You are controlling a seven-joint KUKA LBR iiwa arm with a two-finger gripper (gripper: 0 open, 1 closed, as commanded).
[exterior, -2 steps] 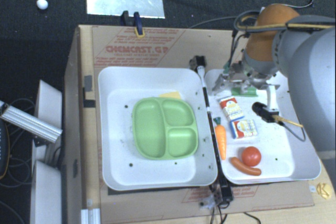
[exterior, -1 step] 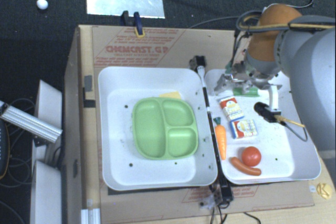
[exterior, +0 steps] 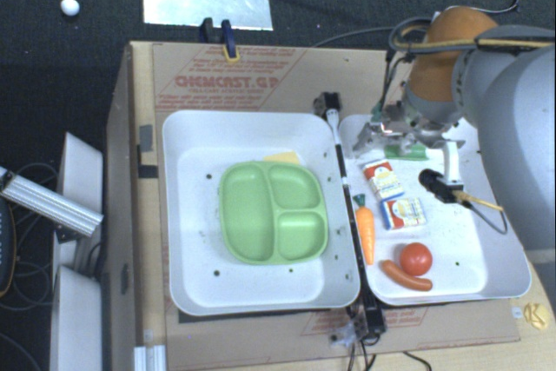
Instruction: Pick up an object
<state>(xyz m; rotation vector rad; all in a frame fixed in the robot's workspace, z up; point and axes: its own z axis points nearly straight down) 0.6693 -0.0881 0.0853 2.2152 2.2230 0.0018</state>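
My gripper (exterior: 393, 137) hangs low over the far part of the right bin (exterior: 499, 261), under the orange band of the arm. A flat green item (exterior: 413, 154) lies just beneath and to the right of it, partly hidden. In front of the gripper lie a red and white carton (exterior: 381, 179) and a small blue, yellow and white box (exterior: 404, 211). An orange carrot (exterior: 366, 234) lies along the bin's left wall. A red tomato (exterior: 416, 258) and a reddish sausage (exterior: 407, 275) rest near the front.
The left bin (exterior: 187, 187) holds a green divided plate (exterior: 271, 212) with a pale yellow piece (exterior: 282, 158) behind it. The divider between the bins (exterior: 346, 195) runs close to the carrot. The big grey arm (exterior: 517, 126) covers the right bin's far right side.
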